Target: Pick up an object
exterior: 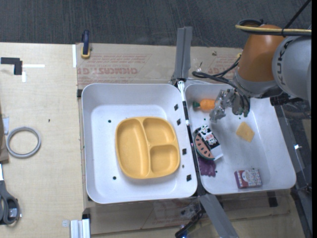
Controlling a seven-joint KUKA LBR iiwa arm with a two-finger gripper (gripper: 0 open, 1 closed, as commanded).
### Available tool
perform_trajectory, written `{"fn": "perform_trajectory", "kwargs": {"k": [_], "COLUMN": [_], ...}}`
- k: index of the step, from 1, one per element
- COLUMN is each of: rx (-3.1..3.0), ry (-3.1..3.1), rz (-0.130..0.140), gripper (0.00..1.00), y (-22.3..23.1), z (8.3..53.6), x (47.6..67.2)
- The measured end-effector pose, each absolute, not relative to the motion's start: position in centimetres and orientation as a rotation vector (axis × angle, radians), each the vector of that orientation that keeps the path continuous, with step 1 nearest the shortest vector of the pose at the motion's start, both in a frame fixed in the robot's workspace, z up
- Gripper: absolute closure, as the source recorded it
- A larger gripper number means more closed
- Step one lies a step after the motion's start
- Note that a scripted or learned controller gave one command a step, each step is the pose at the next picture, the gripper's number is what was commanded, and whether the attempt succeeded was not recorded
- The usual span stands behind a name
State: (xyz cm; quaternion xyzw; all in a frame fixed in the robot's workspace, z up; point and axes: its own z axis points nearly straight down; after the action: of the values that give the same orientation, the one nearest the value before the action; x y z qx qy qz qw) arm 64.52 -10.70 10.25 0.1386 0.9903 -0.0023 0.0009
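My gripper (229, 111) hangs over the back of the right bin (277, 148), below the orange band of the arm. It is open, with nothing between its fingers. An orange carrot-like piece (206, 103) lies just to its left, near the bin's back left corner. A yellow cheese wedge (244, 131) lies a little in front and to the right of the fingertips. Along the bin's left wall lie a black-and-white carton (210, 135), a watermelon slice (203, 148) and a purple piece (207, 169). A small red box (247, 178) lies near the front edge.
The left bin (99, 133) holds a yellow divided plate (147, 147). A grey divider post (183, 53) stands between the bins at the back. On the wooden bench at left lie a roll of tape (22, 142) and scissors (9, 207).
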Motion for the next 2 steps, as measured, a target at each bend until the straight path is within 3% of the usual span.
{"fn": "perform_trajectory", "kwargs": {"k": [1,2], "rx": [0.378,0.812], "ry": [3.114,3.033], "rz": [-0.001,-0.001], "gripper": [1.00,1.00], "y": [-7.1,-14.3], "z": [26.3,25.2], "x": [57.2,52.0]}}
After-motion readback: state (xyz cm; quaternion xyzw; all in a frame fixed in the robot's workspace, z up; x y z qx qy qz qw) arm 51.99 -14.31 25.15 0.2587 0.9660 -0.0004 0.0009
